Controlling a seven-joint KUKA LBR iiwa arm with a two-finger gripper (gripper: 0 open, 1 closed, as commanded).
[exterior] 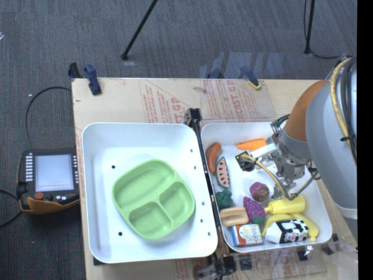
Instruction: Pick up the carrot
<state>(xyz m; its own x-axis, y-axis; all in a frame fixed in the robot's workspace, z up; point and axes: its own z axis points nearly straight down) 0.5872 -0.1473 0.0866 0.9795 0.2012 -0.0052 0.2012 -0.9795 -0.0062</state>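
Note:
The carrot [252,144] is a small orange toy lying near the far edge of the right bin [324,206]. My gripper [268,152] hangs over that bin just right of the carrot, close to its thick end, under the grey wrist with the orange band [303,118]. The wrist body and a looping yellow cable [265,177] hide much of the gripper. The carrot rests on the bin floor, and I see nothing held.
The right bin also holds a brown sausage [213,154], a watermelon slice [222,172], purple grapes [253,207], a yellow bottle [285,205], a banana [312,226], a milk carton [288,231] and other toys. A green divided plate [153,199] lies in the left bin [96,156].

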